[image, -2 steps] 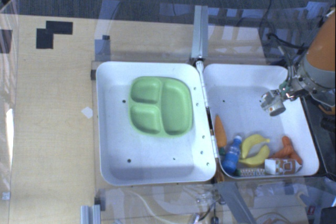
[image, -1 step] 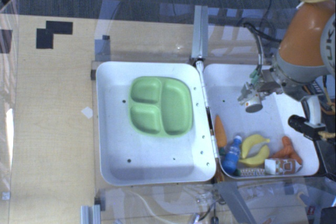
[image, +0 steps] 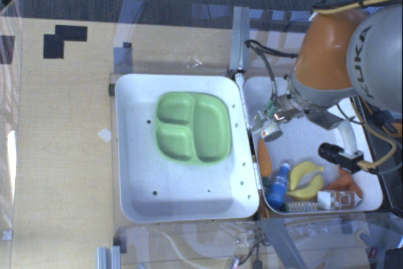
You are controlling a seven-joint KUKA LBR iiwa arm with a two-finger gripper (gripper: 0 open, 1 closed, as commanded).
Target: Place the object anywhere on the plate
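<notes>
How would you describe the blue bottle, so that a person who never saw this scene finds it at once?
Look at the right white bin, under the arm. Along its near edge lies a row of small items; the blue bottle is at the left end, between an orange carrot and a yellow banana. It is the one blue thing there.

So there's two bins side by side on the bench (image: 69,135). The left bin (image: 135,198) has a divided plate (image: 192,127) sitting in the middle of it. The right bin (image: 371,197) has everything else bunched along its near edge: a carrot (image: 265,159) by the wall next to the left bin, a bottle (image: 278,185) just in front of it, then a banana (image: 305,178) to the right of the bottle. The arm (image: 340,53) hangs over the right bin's far half.
</notes>
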